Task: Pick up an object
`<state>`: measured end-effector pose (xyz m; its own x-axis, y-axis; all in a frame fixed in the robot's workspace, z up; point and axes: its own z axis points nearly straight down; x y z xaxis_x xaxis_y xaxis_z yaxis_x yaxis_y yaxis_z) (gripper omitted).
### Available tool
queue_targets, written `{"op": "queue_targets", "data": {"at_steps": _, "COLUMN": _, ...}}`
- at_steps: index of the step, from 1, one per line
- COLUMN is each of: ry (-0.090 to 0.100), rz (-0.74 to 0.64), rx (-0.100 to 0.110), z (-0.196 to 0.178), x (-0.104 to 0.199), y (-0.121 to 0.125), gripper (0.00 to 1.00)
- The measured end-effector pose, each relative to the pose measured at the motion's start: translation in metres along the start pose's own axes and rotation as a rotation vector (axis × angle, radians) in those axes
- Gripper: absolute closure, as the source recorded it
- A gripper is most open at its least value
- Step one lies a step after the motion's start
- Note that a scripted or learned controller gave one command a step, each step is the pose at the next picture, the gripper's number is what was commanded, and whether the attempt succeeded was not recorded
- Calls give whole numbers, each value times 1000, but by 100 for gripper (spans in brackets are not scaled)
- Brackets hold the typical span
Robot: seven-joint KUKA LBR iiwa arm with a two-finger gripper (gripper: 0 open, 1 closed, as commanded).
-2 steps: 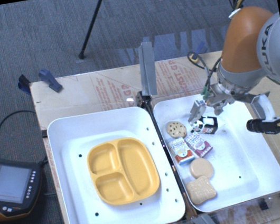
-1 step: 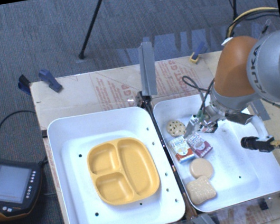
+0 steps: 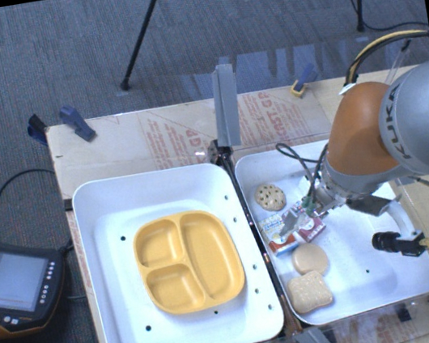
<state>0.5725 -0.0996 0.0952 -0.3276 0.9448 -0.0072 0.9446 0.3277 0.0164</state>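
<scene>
Arm (image 3: 389, 136) reaches in from 3 o'clock, low over the right bin (image 3: 414, 275). Left bin (image 3: 121, 339) holds a yellow divided tray (image 3: 189, 260). Right bin's 9 o'clock side: toast slice (image 3: 310, 292) at 6, round cracker (image 3: 310, 259) above it, red-white packet (image 3: 291, 231) mid, cookie (image 3: 269, 196) at 12. Gripper (image 3: 312, 205) sits at the packet's 2 o'clock edge, apparently touching; grip state can't tell. Nothing visibly lifted, so pick looks not yet done.

Arm (image 3: 389, 136) bent low — pincer (image 3: 309, 206) down
</scene>
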Motion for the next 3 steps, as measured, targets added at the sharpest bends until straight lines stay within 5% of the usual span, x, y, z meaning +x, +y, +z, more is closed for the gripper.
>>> {"op": "queue_targets", "data": {"at_steps": 1, "ry": 0, "rz": 6, "rx": -1, "z": -10, "x": -1, "y": 1, "gripper": 100}}
{"op": "queue_targets", "data": {"at_steps": 2, "ry": 2, "rz": 5, "rx": 1, "z": -8, "x": -1, "y": 0, "gripper": 0}}
{"op": "queue_targets", "data": {"at_steps": 3, "ry": -1, "rz": 117, "rx": 3, "z": 0, "x": 10, "y": -10, "gripper": 0}}
